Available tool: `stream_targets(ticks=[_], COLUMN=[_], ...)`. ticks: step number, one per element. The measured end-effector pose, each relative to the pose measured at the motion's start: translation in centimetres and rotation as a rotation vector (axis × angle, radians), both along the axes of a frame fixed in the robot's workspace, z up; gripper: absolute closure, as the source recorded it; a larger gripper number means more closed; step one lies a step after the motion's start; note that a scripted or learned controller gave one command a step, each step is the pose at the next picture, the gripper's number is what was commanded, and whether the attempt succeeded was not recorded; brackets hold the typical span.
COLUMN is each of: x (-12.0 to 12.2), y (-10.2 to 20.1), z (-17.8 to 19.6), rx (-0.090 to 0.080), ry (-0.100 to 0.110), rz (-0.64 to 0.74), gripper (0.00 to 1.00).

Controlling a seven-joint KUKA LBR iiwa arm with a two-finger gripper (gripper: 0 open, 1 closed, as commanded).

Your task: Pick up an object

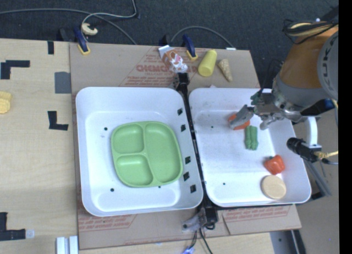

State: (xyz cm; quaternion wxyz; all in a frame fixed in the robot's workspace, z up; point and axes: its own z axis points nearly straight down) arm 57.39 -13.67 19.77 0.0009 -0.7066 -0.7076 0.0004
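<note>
Over the right bin (220,192), gripper (258,116) hovers by an orange piece (240,120); finger state: cannot tell. Green bean (251,137), red piece (274,164), tan disc (273,187) lie in bin. Nothing lifted yet; grasp pending.

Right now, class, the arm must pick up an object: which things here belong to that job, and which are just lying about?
Belonging to the job:
- gripper
- orange carrot-like piece
- green bean piece
- red-orange piece
- tan round piece
- right bin

Lying about:
- left bin
- green divided plate
- yellow item
- blue clamps
</note>
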Motion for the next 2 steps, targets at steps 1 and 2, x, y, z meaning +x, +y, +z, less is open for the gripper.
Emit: stream_targets(ticks=[1,2], x=[6.3,6.4], y=[-2.8,-2.7], z=[-10.4,-9.4], rx=[-0.001,-0.002], ry=[0.002,0.001], rz=[-0.001,0.001], gripper=[0.0,1.0])
